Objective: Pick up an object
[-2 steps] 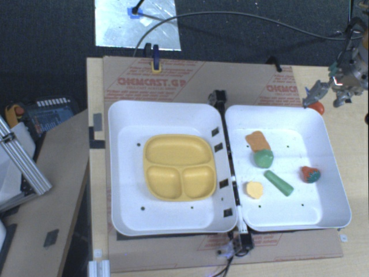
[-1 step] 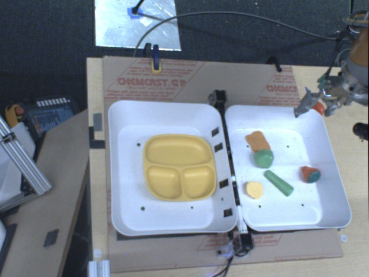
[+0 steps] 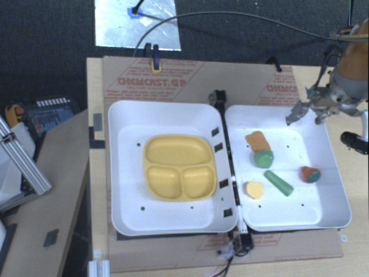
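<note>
The grey KUKA arm with its orange band [image 3: 353, 68] enters from the right edge of the camera view, high in the frame. Its wrist points down and to the left. The two-finger metal gripper [image 3: 308, 115] hangs at the arm's lower left end, its two fingers spread apart, with nothing between them.

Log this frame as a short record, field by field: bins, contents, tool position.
left bin: holds a yellow divided tray
right bin: holds five small items
items: orange block touching green ball; green cylinder; yellow piece; red and teal piece
tool: above the right bin's far right corner, nothing between its fingers
task state: no object picked yet
</note>
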Controlling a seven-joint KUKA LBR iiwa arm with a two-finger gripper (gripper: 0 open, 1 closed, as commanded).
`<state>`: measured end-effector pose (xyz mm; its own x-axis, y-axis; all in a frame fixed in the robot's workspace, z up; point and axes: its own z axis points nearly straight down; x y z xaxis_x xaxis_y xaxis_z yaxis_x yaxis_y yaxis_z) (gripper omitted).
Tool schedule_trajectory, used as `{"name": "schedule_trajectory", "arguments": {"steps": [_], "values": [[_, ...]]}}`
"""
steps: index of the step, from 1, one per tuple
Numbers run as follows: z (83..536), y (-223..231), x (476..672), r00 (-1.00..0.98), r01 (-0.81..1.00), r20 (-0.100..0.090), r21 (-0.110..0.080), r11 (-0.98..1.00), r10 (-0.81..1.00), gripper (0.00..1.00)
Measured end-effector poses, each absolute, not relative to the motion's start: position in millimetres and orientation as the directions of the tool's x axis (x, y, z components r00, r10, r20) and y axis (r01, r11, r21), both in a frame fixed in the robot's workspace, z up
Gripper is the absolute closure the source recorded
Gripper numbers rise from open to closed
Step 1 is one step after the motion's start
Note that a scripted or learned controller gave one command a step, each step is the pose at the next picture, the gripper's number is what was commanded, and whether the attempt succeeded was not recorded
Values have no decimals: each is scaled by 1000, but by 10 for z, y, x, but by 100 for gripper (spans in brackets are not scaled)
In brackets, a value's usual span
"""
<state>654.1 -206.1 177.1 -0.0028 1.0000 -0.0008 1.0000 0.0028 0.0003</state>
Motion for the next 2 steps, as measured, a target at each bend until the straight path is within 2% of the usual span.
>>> {"name": "schedule_trajectory", "arguments": {"steps": [1,2], "values": [[1153,-2024,6531,-5,1000,0,-1,5,1000,0],[1306,-2030,6552,-8,1000,-2,6,8,1000,100]]}}
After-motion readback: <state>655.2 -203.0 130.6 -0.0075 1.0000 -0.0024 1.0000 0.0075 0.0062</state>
